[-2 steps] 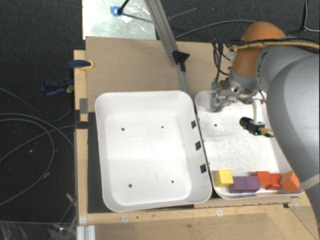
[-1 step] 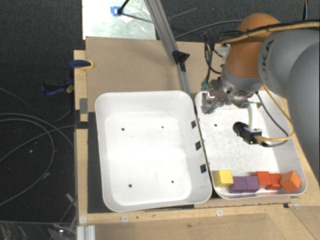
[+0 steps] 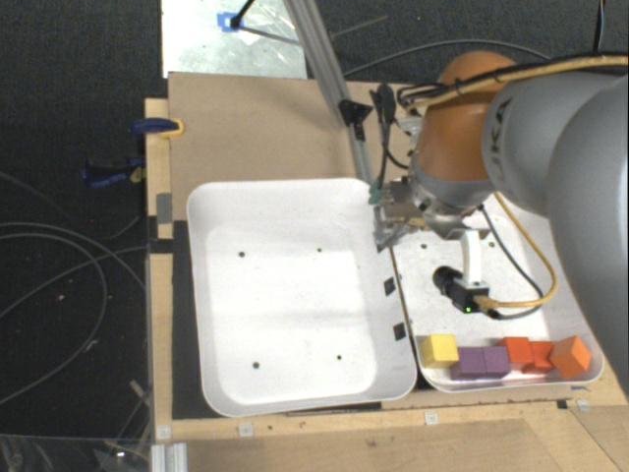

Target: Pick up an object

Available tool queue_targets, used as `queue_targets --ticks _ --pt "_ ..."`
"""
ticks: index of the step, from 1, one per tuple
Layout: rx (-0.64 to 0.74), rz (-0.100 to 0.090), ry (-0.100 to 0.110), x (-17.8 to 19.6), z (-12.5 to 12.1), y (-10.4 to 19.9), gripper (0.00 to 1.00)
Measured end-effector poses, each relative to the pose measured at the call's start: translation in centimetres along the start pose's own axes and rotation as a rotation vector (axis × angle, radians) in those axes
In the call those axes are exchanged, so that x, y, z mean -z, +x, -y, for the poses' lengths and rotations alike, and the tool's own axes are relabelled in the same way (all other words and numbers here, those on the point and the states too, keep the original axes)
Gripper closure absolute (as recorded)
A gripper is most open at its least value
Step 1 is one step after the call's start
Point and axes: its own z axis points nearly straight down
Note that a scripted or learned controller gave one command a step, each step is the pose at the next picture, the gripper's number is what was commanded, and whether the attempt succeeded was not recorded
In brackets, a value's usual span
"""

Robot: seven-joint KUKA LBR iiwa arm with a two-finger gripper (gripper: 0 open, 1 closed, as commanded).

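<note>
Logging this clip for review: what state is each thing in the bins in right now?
yellow block, lying flat in right bin, ungrasped.
purple block, flat, next to the yellow one.
red-orange block, flat, beside purple.
orange block, askew, at the corner.
hand, over the right bin, apart from blocks.

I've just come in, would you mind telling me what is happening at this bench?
A grey robot arm with an orange band reaches over the far part of the right-hand white bin. A yellow cube, a purple block, a red block and an orange block lie in a row along that bin's near edge, none picked up yet.
</note>
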Motion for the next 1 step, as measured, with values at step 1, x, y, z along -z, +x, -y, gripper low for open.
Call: queue_targets --ticks 1 --pt "0.0 0.0 0.001 -0.04 5.44 3.56 1.0"
